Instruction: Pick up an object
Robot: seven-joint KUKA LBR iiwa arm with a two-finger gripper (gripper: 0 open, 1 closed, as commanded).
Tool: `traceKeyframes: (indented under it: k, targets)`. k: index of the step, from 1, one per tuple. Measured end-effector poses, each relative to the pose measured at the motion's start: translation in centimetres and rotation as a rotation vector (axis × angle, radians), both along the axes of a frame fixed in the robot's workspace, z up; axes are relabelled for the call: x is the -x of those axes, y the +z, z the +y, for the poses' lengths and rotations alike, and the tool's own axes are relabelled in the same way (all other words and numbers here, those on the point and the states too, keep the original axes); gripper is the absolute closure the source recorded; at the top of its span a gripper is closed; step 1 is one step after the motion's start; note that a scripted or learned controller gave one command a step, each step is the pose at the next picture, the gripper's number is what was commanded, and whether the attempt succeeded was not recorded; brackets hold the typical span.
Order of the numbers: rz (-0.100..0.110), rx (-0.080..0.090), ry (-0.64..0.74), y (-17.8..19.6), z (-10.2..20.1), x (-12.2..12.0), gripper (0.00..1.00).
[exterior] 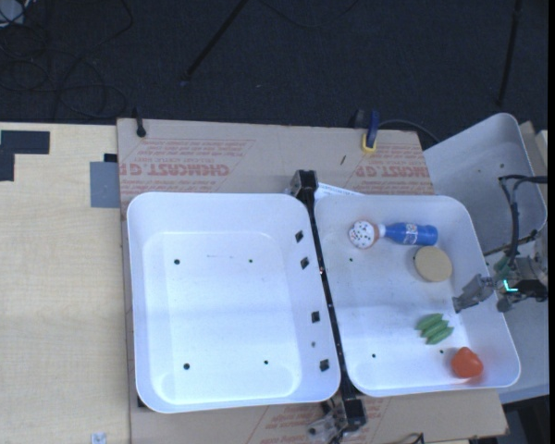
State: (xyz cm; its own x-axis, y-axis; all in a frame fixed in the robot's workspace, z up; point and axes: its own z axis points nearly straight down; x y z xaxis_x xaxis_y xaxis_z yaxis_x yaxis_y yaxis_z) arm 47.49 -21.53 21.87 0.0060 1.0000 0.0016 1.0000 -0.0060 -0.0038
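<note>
The two white bins took up most of the bench. The left bin (pixel 217 303) lay well away from the gripper (pixel 481 291). The right bin (pixel 388 359) held everything worth grabbing, and the gripper hung at its right-hand rim, just over the edge.

Going down in size, the blue bottle (pixel 410 234) lay on its side toward the far wall, up and to the left of the gripper, its white speckled cap end (pixel 362 235) pointing away from it. The tan disc (pixel 433 265) sat flat just beside the gripper, a little up and left of it and the nearest thing to it. The green piece (pixel 434 328) lay a bit below and left of the gripper, and the small orange-red ball (pixel 466 363) sat further below, close to the bin's near right corner.

To me this looked like the approach step, with nothing chosen yet. The next move would call for swinging in over one object, the disc or the green piece being closest, then dropping straight down with room on either side.

As for the gripper itself, it was too small and dark against the rim to judge; I could not tell whether it stood apart or together. I saw nothing held in it, and it touched none of the objects.
</note>
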Motion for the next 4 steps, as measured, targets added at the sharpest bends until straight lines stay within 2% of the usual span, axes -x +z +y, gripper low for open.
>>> traceKeyframes:
  k: [1,2,3,4]
  targets:
    - [-0.004,0.001,0.009,-2.6,0.2,-6.3,0.00]
    - [-0.004,0.002,0.008,-7.2,0.2,-11.7,0.00]
    - [-0.005,0.002,0.008,-2.1,0.9,-11.6,0.00]
    - [-0.002,0.002,0.008,-2.3,0.9,-11.6,0.00]
